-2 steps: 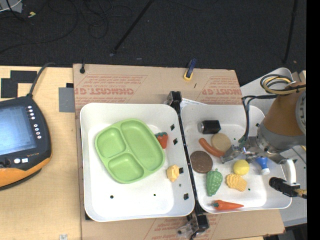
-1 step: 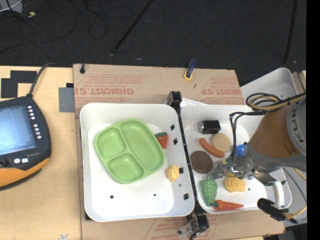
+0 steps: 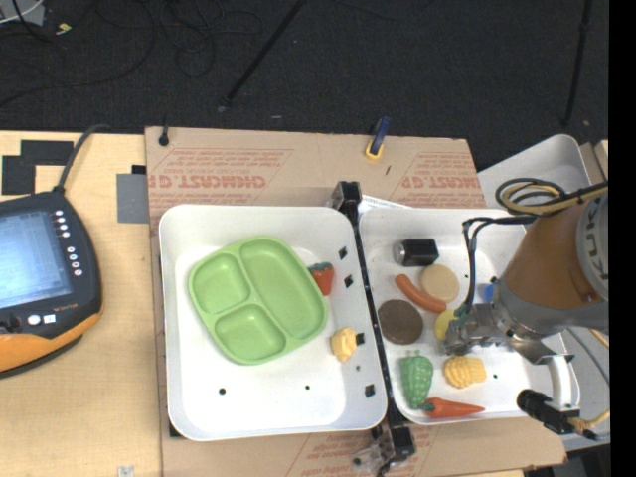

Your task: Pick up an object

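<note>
On a cardboard-covered surface (image 3: 248, 172), the pincer (image 3: 465, 334), its state impossible to tell, hangs low in the right bin (image 3: 477, 410) just above the corn (image 3: 464, 371), likely light, stiff plastic best gripped across its middle.

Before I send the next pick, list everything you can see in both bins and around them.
divided plate: 1, light green, left bin
small red piece: 1, left bin, at the plate's right edge
small yellow piece: 1, left bin, lower right
black block: 1, right bin, top
sausage: 1, orange-red, right bin
tan disc: 1, beside the sausage
brown disc: 1, right bin
green vegetable: 1, right bin, bottom
corn: 1, yellow, right bin
carrot: 1, orange, bottom edge
handheld screen unit: 1, far left
arm: 1, grey and orange, over right bin
gripper: 1, above the corn
</note>
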You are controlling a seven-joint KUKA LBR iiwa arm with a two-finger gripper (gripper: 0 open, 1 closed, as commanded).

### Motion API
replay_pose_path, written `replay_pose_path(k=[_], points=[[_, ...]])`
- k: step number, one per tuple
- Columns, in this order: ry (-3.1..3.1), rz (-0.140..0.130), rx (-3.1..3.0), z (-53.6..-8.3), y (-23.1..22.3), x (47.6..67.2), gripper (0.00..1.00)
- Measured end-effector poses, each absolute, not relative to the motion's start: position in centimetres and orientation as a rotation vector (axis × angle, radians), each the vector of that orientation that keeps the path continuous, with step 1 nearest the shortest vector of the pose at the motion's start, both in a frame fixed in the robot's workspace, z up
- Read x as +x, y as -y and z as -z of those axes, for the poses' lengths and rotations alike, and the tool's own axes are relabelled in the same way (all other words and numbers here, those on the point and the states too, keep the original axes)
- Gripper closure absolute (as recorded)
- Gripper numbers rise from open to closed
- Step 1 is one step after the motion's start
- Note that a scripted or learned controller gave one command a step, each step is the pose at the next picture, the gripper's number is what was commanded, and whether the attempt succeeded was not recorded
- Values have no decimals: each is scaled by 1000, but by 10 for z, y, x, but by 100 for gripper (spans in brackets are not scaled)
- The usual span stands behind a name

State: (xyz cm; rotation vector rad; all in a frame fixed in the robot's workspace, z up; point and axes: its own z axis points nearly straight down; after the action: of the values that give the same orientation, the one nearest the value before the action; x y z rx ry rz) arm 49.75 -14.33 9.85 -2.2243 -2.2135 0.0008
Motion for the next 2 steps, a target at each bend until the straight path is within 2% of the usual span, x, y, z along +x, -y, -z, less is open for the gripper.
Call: replay_pose_path(k=[1,2], points=[[2227,4,-2214,-192,73,475,100],[2234,12,-2215,-306,6,477,100]])
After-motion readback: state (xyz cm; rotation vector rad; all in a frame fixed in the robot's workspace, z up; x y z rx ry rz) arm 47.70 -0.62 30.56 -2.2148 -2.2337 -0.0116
